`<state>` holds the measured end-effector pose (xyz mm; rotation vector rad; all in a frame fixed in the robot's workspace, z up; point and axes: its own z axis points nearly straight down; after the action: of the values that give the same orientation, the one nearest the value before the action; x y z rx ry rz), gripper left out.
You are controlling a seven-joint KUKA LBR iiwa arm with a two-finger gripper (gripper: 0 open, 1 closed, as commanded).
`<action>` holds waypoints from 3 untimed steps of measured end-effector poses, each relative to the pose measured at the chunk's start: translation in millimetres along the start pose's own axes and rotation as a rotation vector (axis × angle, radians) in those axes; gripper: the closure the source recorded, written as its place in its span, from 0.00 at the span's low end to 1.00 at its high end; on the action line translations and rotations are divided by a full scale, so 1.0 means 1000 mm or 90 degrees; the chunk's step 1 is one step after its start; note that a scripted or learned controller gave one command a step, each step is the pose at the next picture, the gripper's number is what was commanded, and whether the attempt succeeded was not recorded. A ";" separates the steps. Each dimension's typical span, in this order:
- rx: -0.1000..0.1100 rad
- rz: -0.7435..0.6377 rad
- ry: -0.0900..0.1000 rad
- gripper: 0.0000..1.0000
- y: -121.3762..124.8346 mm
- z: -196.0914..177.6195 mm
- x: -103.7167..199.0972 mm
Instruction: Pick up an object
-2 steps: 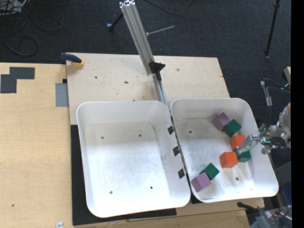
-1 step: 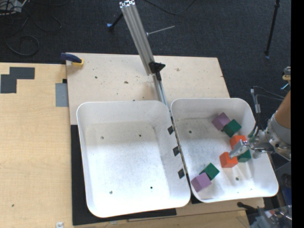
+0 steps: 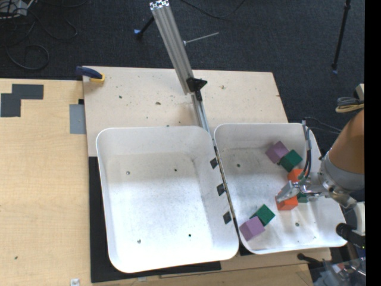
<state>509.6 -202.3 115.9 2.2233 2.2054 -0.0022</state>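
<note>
Gripper [image 3: 290, 193] low in right bin [image 3: 250, 139], above orange block [image 3: 287, 203].
I could not tell my jaw state. The block sat just below me; it looked light, rigid, best gripped across opposite flat faces.

Purple block [image 3: 275, 152] touching green block [image 3: 291, 159] near right bin's far edge, orange block [image 3: 287, 202] mid-bin, green block [image 3: 264, 214] touching purple block [image 3: 252, 227] near front-left corner.
</note>
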 end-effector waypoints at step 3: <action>0.003 -0.009 0.005 1.00 -0.003 -0.066 0.002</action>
<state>506.3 -200.2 182.3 2.2139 2.2272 0.0018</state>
